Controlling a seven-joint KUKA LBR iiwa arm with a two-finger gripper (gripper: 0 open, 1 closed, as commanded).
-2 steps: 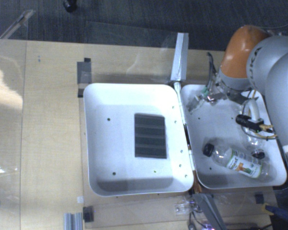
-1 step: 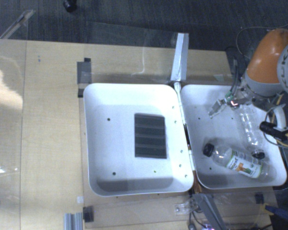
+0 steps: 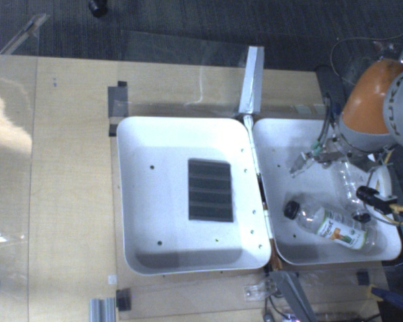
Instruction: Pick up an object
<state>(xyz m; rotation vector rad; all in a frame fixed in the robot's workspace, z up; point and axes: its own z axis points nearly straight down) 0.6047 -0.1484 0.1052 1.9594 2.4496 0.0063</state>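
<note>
A clear plastic bottle (image 3: 328, 225) with a black cap and a green and white label lies on its side near the front of the right bin (image 3: 282, 146). A dark ribbed rectangular pad (image 3: 210, 190) lies flat in the middle of the left bin (image 3: 141, 146). The arm with its orange band (image 3: 366, 106) reaches in from the right over the right bin. My gripper (image 3: 309, 161) hangs over the back middle of that bin, behind the bottle and apart from it. I see nothing held in it.
A faint see-through item (image 3: 349, 180) lies in the right bin between the gripper and the bottle. Black and yellow cabling (image 3: 376, 201) sits at that bin's right rim. A metal bar (image 3: 251, 79) stands behind the divide between the bins.
</note>
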